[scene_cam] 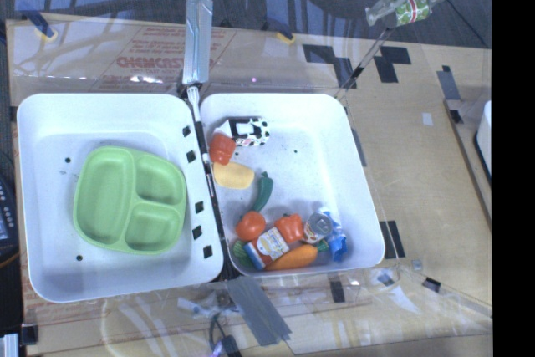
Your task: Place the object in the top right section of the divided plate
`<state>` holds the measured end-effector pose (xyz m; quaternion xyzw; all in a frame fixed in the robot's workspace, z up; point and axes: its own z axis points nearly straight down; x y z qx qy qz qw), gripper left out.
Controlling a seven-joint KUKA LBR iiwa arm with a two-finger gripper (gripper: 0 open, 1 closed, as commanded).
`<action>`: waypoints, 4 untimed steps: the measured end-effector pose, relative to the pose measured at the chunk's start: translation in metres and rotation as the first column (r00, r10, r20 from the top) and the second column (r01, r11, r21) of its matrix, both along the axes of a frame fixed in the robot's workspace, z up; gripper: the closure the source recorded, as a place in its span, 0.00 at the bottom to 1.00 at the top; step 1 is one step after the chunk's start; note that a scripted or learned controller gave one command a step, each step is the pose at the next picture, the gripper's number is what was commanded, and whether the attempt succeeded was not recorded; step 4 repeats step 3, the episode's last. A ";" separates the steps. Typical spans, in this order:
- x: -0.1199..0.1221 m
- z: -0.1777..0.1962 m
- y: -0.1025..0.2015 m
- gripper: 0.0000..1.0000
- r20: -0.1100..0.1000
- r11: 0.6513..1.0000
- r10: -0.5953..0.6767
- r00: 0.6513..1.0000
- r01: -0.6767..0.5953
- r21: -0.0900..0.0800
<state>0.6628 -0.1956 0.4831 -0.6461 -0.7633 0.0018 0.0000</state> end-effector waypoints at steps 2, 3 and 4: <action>0.003 0.019 0.006 1.00 0.001 1.000 0.019 1.000 -0.019 -0.002; 0.004 0.029 0.008 1.00 0.002 1.000 0.027 1.000 -0.027 -0.003; 0.004 0.029 0.008 1.00 0.002 1.000 0.027 1.000 -0.027 -0.003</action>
